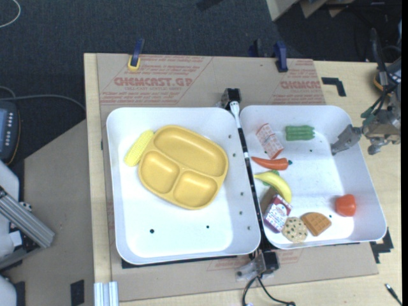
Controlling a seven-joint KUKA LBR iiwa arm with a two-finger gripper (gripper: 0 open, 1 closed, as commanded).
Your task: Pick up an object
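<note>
Cookie (294,229) and waffle (315,222) sat closest to the lens, bunched in the front corner of the right bin (360,231) with a small purple packet (276,213) right beside them. Up that bin's left wall ran a banana (275,184), a red chili (270,162) and a striped wrapper (268,138); a green piece (299,132) lay near the back and a red tomato-ish thing (345,205) sat alone toward the right.

No particular target was named, so any of those would've counted. The gripper (347,139) was perched at the right bin's far right rim, well apart from everything, with nothing in it. How wide its jaws stood, I honestly couldn't tell from that angle.

Risk-wise, my guess: the front-corner clump was crowded, so a grab there could nudge neighbours or pinch two things. Stuff hugging the wall might leave no room for a finger. The round red one looked likely to roll away.

Left bin (127,234) held a yellow divided plate (182,166) with a corn cob (139,147) touching its edge. Both bins sat on a cardboard-covered bench (191,75), clamped at the back, dark carpet (95,11) beyond.
</note>
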